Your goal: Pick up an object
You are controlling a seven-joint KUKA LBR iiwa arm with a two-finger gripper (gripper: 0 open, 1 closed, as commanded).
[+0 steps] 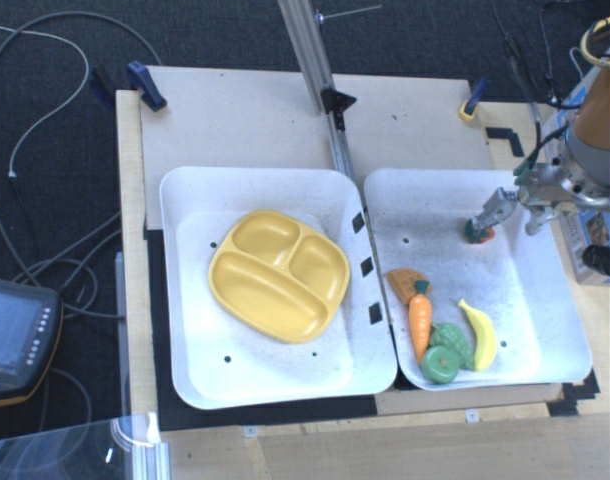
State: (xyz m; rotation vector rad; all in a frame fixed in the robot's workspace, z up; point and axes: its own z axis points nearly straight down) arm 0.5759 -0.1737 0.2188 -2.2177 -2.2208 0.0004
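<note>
The jaws point(507, 211) are seen over the upper part of the right bin point(545, 358), reached in from the right edge, with one finger point(493, 208) angled down toward a small red-and-green object point(477, 232), possibly a toy strawberry, lying on the bin floor. The second finger point(538, 218) is seen well to the right of it, so the jaws are judged to be spread wide, and nothing is gripped between them. The small object lies just beside the left fingertip, not between the two.

For a clean pick, the jaws would need to be shifted left so that the object is straddled, then lowered until the tips are near the bin floor before being closed. If closed from here, the object would likely be nudged aside.

Other candidates are gathered at the lower end of the same bin: a carrot point(420, 325), a banana point(480, 333), a green round vegetable point(445, 353), and a brown piece point(405, 284) by the carrot's top. These are touching or nearly so, and a crowded grasp is risked there. A yellow divided plate point(278, 274) is held in the left bin point(195, 368) on the table point(245, 118).
</note>
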